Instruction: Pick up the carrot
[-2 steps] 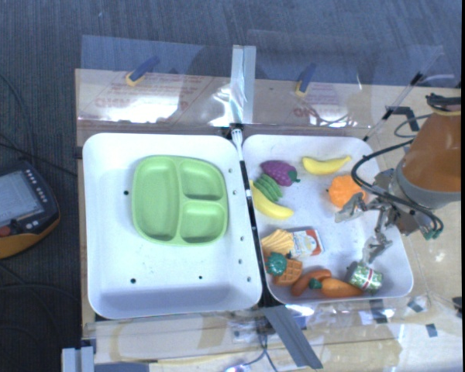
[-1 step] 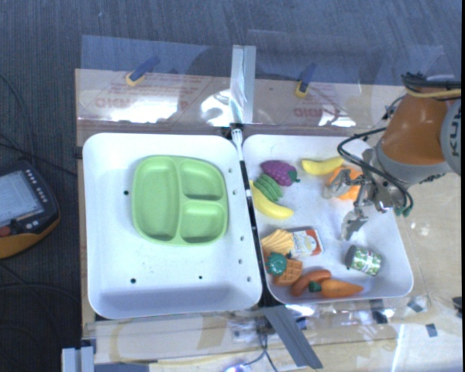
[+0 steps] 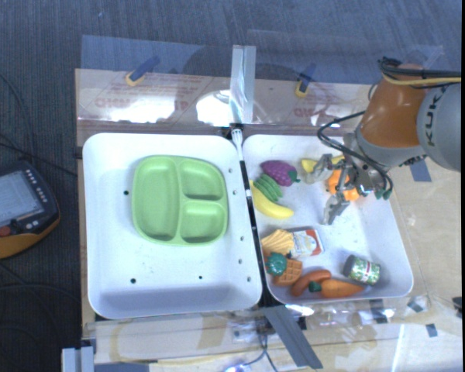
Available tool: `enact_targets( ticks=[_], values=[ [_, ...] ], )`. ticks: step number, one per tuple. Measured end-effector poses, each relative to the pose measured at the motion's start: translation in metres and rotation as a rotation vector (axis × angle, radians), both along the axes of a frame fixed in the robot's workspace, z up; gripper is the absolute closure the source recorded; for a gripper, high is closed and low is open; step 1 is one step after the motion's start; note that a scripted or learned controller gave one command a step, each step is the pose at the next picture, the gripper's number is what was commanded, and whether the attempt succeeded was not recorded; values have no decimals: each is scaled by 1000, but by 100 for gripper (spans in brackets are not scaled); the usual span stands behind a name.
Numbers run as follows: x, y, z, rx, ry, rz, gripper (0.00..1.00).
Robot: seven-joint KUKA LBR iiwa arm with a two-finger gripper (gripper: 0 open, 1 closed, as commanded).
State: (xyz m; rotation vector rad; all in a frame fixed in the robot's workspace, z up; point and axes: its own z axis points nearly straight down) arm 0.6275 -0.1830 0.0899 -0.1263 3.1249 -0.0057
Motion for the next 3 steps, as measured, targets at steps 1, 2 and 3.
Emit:
enact_targets(
  ticks=[1,2,3],
  values=[
    [2,0,13,-3,-7,0,100],
    [0,54,103,3,0,-65,100],
    [-93,-23,55,4,16,-287,100]
  ],
)
